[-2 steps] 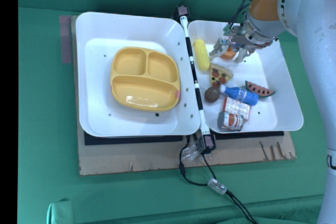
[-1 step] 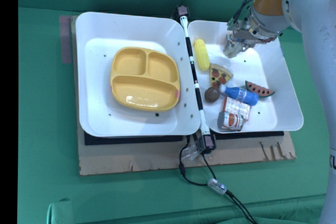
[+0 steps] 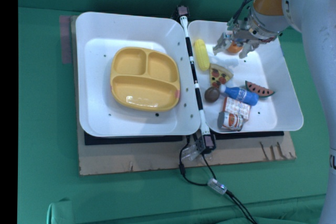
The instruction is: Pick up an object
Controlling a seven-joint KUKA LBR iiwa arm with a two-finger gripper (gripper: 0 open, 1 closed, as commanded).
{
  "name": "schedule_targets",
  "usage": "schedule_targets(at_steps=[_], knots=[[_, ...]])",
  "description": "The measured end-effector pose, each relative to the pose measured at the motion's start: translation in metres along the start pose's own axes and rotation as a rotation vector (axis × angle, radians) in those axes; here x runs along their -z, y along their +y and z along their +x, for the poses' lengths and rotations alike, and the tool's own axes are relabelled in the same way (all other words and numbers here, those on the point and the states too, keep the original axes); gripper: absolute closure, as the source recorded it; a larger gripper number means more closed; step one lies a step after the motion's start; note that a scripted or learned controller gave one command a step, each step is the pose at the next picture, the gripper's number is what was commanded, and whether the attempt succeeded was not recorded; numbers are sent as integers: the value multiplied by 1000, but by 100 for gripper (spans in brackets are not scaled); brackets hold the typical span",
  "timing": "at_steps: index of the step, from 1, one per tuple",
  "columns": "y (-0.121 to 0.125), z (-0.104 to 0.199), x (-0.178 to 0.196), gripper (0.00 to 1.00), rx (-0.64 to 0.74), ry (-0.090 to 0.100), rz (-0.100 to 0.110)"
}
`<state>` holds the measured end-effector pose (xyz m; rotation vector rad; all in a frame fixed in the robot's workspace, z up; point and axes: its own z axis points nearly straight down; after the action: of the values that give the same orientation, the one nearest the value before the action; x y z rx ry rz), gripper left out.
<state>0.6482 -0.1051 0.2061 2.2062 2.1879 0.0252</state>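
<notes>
Nearest, a small printed tin can (image 3: 231, 120) lies in the right white bin (image 3: 286, 113), near a blue bottle (image 3: 242, 95). At the far end, the gripper (image 3: 234, 45) hovers spread over an orange object (image 3: 234, 48), seemingly not clasping it.

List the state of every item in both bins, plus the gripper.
yellow divided tray: flat in left bin, right side up
corn cob: lying lengthwise by the divider
pizza slice: lying flat
brown ball: resting beside the bottle's cap
blue bottle: on its side
watermelon slice: lying flat
can: on its side
orange item: partly hidden under gripper
gripper: low over orange item
</notes>
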Motion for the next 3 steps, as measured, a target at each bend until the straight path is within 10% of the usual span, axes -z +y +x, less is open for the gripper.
schedule_targets(at_steps=[1, 2, 3], knots=[[39, 6, -21, 0, -4, 10, 62], [43, 2, -1, 100, -9, -2, 46], [43, 2, -1, 0, -9, -3, 47]])
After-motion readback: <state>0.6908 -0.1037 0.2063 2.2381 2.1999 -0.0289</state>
